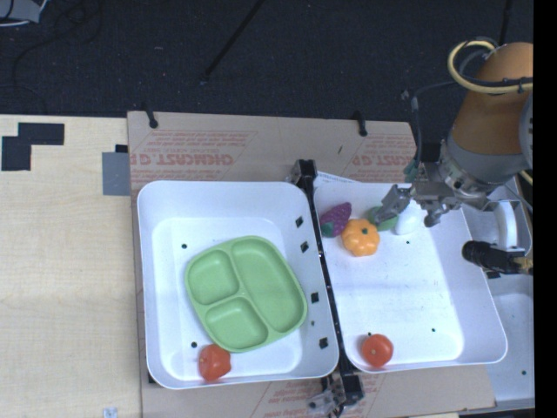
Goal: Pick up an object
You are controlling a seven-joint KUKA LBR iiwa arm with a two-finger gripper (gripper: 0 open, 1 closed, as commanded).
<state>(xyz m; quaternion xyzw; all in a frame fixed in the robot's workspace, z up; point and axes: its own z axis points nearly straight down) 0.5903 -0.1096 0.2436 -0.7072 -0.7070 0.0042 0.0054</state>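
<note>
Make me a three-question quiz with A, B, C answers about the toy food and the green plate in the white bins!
1. Where is the green plate?
A. left bin
B. right bin
C. on the cardboard

2. How many red tomatoes are there?
A. one
B. two
C. four

3. What is the orange pepper doing?
A. lying on the bin floor
B. sitting on the plate
C. hanging in the air

Answers: 1 A, it lies in the left bin. 2 B, one tomato in the left bin, another in the right bin. 3 A, it rests on the right bin's floor.

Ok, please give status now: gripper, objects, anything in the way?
Gripper open, low over right bin, far edge. Orange toy and purple toy beside it, not held. Nothing blocking.
</note>
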